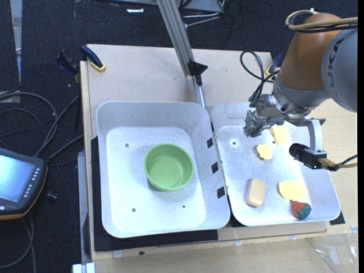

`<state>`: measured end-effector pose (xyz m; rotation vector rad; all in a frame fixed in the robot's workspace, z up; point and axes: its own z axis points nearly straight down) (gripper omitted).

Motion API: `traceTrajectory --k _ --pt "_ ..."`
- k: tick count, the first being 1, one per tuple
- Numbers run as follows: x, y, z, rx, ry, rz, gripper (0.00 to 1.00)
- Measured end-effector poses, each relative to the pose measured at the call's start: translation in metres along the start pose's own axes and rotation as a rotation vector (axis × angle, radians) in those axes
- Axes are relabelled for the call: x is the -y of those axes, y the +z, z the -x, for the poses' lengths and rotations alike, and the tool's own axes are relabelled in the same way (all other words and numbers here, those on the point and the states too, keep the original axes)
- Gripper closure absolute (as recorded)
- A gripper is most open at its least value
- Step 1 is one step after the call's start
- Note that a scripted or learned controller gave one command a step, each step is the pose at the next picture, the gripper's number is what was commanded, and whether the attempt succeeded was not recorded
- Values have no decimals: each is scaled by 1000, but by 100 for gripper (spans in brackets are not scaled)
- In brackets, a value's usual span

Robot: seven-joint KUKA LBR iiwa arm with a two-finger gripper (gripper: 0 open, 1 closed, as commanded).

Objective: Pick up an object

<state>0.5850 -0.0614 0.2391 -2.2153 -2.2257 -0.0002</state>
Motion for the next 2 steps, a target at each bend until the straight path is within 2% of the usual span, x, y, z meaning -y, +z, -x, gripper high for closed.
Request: traceTrajectory --k 2 --pt "-29 -15 -102 0 0 1 100"
